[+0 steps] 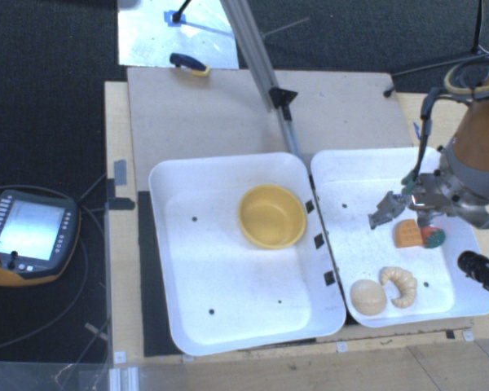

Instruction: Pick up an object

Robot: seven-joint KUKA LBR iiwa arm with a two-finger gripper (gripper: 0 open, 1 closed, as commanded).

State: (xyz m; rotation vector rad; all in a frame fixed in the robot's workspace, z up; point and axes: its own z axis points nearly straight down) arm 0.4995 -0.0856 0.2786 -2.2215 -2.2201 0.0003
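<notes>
The pincer (389, 211) hung open over the right bin (354, 177); just beside it an orange block (407, 234), below it a croissant (401, 285) and pale ball (368, 296). Left bin (187, 300) held a yellow bowl (270, 216).

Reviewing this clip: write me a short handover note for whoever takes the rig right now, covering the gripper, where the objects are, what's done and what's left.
Gripper: above the right bin, near its middle, just left of the orange block. Nothing is seen between the jaws; whether they are open or shut cannot be made out.
Objects: the orange block lies in the right bin with a small red and green piece touching its right side. A cream round piece and a curved pale pastry-like piece lie near that bin's front edge. A yellow bowl sits in the left bin.
Done: no pick yet.
Left: grasp one object and lift it.
</notes>
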